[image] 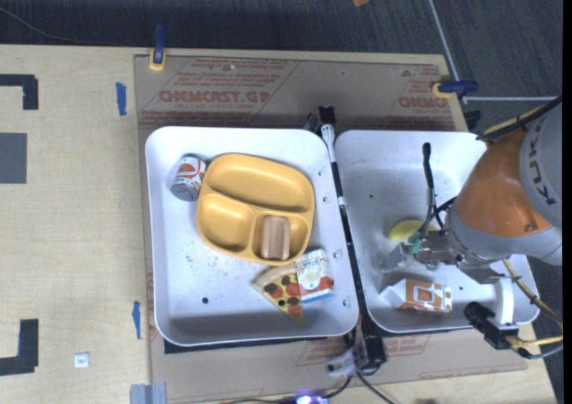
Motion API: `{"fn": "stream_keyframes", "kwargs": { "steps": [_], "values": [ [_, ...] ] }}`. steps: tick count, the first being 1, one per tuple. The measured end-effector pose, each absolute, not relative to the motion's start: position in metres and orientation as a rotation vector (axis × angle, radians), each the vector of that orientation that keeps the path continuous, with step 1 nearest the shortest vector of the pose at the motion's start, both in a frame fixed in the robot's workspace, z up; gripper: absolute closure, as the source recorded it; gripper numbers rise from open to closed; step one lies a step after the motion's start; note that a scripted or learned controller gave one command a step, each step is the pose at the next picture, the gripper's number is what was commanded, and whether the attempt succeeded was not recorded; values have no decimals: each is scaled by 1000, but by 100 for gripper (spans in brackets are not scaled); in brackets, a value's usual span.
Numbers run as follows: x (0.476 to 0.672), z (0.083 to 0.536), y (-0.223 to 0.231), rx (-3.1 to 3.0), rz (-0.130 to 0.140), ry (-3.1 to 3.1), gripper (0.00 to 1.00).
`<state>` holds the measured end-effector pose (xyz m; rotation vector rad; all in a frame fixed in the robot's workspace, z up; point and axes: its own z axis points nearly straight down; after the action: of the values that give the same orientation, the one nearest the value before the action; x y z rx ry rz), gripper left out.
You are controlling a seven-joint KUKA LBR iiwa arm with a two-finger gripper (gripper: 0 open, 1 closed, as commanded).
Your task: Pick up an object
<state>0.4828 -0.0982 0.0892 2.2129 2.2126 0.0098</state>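
Yellow object [404,231] lies just beside the pincer [420,250], up and to its left in the right bin [375,161]; whether the pincer is open or holds anything cannot be told. An orange-and-white carton [423,296] lies just below the pincer, its long axis running left-right. Either looks within a short reach.

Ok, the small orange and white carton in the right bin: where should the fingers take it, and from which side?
The small orange and white carton lies flat on the right white bin's floor near the front wall. Best guess: come straight down and pinch across its short width at mid-length, since its flat pose leaves both long edges exposed. The gripper sits just behind it.
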Motion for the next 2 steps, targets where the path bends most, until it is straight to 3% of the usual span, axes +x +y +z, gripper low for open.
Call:
{"fn": "stream_keyframes", "kwargs": {
  "steps": [2],
  "values": [
    [483, 89, -96, 2214, 6, 2207, 0]
  ]
}}
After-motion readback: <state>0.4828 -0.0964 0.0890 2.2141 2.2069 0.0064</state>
